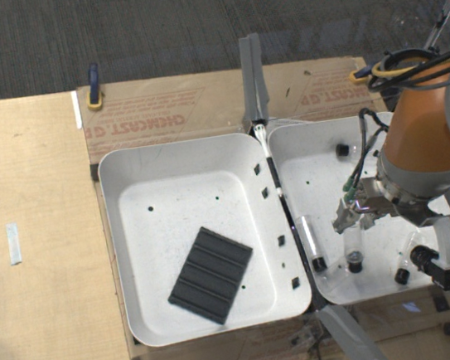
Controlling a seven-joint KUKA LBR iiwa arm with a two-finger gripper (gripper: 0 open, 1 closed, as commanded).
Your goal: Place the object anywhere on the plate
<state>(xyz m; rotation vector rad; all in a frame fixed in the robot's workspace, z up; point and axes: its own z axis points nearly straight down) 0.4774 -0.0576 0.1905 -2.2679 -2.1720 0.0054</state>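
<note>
The black ribbed plate (211, 274) lies flat and slanted on the floor of the left bin (132, 231), well to the left of the claw (350, 223), across the wall between the two bins. Nothing rests on the plate, so the placing is not yet done. The object to be carried is hard to name: the likeliest candidates are a clear tube with a dark cap (311, 246), lying along the left wall of the right bin (342, 287), to the left of the claw, and a small dark-capped vial (354, 262) just below the claw. The claw hangs low over the middle of the right bin; whether its jaws stand wide or narrow cannot be told from this slant, and nothing is visibly gripped between them. By this reading the task is at or before the pick, with the lift, the carry leftward over the divider and the release on the plate all left. A small black piece (342, 150) sits above the claw, near the far wall. The counter (43, 311) beyond the bins bears odd items, none in the way. The divider wall is the one obstacle on the route.
</note>
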